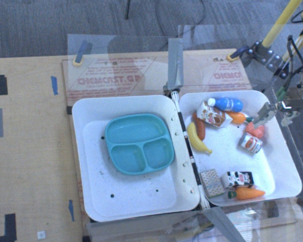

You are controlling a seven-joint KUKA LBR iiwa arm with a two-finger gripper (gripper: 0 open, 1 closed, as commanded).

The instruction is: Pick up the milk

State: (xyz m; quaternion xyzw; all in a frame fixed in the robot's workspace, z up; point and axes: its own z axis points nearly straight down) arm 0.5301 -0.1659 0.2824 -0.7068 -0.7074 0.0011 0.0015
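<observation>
Start from the surface (30, 151): both bins sit on it. The left bin (95, 198), holding a teal plate (140, 143), lies well away from the end effector (261, 116). The end effector hangs over the far right part of the right bin (286, 181). You cannot tell whether it is released or clenched, and nothing shows in its grip.

The milk (239, 179), a small cow-patterned carton, lies toward the bin's near edge and a little to the view's left of the end effector. Its long axis runs across the view. A can (250, 143) sits between them, and a carrot (246, 193) lies just beside the milk on the side away from the end effector.
</observation>
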